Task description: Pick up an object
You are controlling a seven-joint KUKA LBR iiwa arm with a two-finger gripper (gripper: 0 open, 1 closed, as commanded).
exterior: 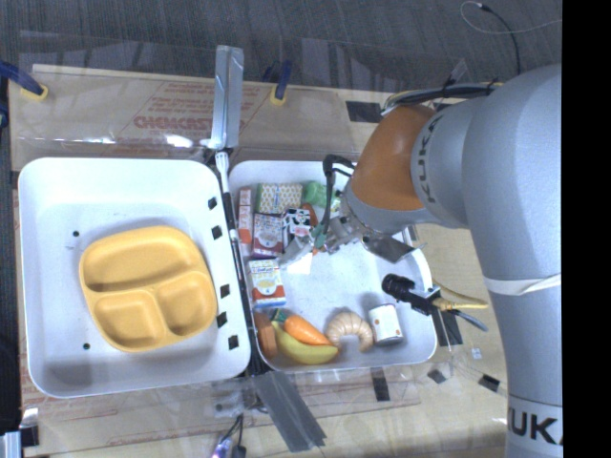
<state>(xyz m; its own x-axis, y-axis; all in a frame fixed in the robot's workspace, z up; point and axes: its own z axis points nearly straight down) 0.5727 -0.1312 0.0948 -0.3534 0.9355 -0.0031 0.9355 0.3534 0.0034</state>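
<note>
Left bin: yellow three-compartment plastic tray [146, 285], untouched. Right bin, centre frame: hand [320, 239] low beside small printed cartons [270, 229]; can't tell its grip state. Suggest centring over one carton, clear of the bin wall [232, 219], before closing.

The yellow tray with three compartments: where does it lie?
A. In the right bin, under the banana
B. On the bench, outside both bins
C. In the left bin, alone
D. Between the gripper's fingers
C. The yellow tray lies flat on the floor of the left bin, with no other object in that bin, while the banana and the other small items are in the right bin.
</note>
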